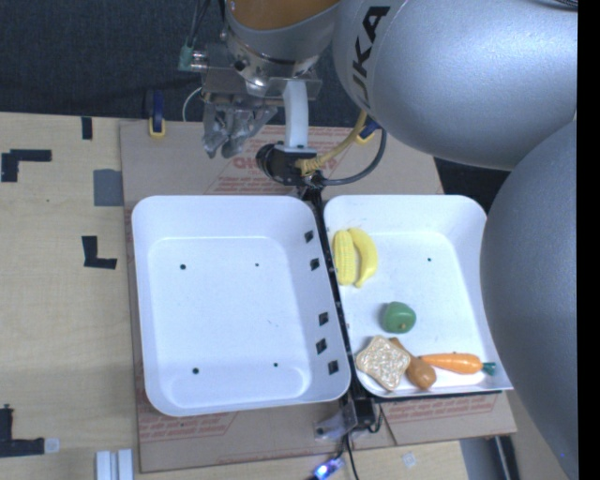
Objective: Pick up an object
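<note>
- The grey arm (pixel 469 75) is looming closest to the lens, its big rounded links filling the upper right and running down the right side, with the orange band (pixel 277 11) showing at the top edge above the wrist.
- The left bin (pixel 155 281) is sitting on the cardboard-covered bench, its floor showing only a few small dark dots.
- The right bin (pixel 450 234) is lying just beside it, the two rims touching along the middle, and it is holding all the objects.
- The gripper (pixel 230 141) is hanging beyond the far rim of the left bin, over the cardboard; nothing is sitting between its fingers, though I cannot tell how far apart they are standing.
- The yellow banana (pixel 354 255) is lying along the right bin's left wall.
- The orange carrot (pixel 452 362) is resting near the front rim.
- The tan cracker-like piece (pixel 382 361) is sitting in the front left corner, touching a small brown object (pixel 421 375).
- The green round fruit (pixel 399 317) is sitting between banana and carrot.
</note>
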